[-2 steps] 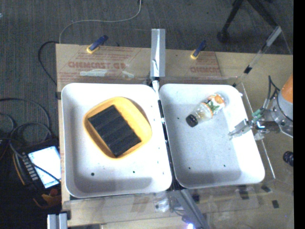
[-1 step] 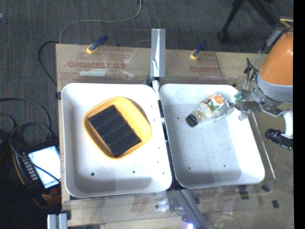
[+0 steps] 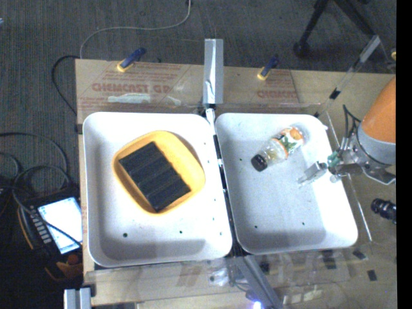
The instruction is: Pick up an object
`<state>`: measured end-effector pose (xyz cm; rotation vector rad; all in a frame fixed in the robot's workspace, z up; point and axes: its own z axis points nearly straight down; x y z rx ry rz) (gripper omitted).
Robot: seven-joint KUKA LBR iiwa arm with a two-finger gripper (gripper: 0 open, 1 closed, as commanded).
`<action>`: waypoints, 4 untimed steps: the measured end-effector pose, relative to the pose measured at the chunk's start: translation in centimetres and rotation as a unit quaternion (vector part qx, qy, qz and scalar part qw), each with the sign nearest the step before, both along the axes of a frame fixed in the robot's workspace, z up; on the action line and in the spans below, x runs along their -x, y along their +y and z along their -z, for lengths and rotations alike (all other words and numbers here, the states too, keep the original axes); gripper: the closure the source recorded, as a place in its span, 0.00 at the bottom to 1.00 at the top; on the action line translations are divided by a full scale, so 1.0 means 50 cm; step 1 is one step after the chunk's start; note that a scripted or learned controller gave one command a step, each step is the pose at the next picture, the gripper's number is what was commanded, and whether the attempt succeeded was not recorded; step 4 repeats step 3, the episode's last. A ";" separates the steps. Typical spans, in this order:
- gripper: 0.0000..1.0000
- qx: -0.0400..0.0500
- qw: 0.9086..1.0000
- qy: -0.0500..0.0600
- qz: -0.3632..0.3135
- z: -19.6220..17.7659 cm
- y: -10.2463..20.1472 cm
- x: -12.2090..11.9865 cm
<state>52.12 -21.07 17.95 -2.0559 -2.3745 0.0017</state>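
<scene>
A small clear bottle with a black cap and an orange label lies on its side in the back of the right bin. In the left bin sits a yellow dish with a black ridged block lying in it. My gripper hangs over the right bin's right side, a short way right of and slightly nearer than the bottle, apart from it. Nothing shows held in it. The orange band of the arm is at the view's right edge.
A metal strip stands at the back between the bins. Two blue-and-yellow clamps hold the board behind them. A tablet and cables lie on the floor at left. A chair base is at the back right.
</scene>
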 end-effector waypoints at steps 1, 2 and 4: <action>0.00 0.001 0.996 0.000 0.089 0.175 0.028 -0.158; 0.00 -0.006 0.999 0.037 0.036 0.180 0.008 -0.266; 0.00 -0.016 0.998 0.035 -0.049 0.181 -0.020 -0.271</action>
